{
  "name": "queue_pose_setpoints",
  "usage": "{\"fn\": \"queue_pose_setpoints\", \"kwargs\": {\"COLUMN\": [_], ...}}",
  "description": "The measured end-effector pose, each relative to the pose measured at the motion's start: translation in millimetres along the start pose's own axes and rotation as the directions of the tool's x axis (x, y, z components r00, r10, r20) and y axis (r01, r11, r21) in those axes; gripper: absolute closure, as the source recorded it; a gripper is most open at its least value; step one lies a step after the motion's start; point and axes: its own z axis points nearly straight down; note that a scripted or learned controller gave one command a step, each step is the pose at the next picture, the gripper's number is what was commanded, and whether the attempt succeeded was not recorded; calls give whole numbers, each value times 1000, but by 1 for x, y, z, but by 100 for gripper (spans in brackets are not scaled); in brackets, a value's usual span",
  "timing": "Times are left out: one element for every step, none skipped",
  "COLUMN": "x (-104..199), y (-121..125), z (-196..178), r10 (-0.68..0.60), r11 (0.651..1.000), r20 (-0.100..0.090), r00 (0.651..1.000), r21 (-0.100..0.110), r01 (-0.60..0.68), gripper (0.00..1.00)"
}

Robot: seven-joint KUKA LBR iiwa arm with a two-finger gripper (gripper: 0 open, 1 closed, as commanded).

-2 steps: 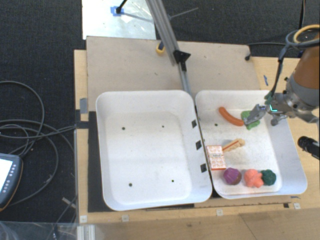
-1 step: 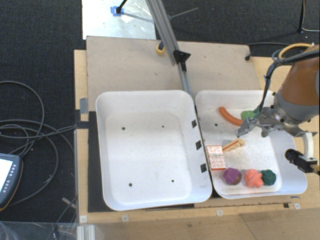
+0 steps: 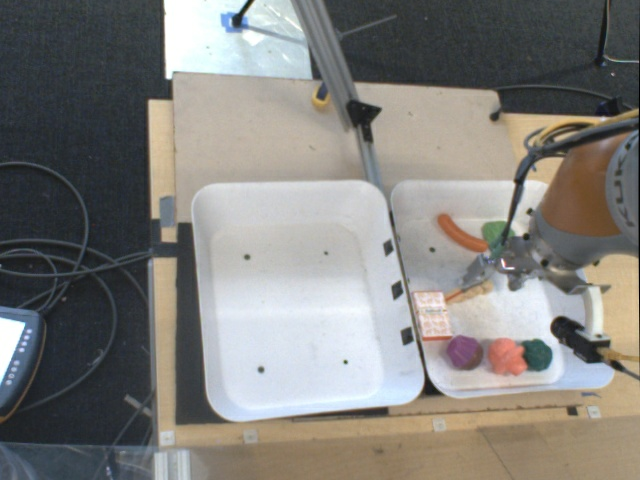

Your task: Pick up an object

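Three knobbly toys, purple (image 3: 463, 352), orange (image 3: 507, 357), green (image 3: 537, 354), in right bin (image 3: 440, 383); pincer (image 3: 487, 268) state can't tell.

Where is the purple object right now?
The purple object lies in the right bin, near its front edge, between the small patterned box and the orange object.

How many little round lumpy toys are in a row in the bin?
3, along the right bin's near edge: purple toy, orange-pink toy, dark green toy. The arm may hide others.
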Motion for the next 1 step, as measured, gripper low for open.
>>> {"fn": "queue_pose_setpoints", "kwargs": {"x": [1], "y": [1], "z": [27], "r10": [0], "r11": [1000], "r20": [0], "r00": [1000], "r21": [-4], "r01": [0], "gripper": [0]}}
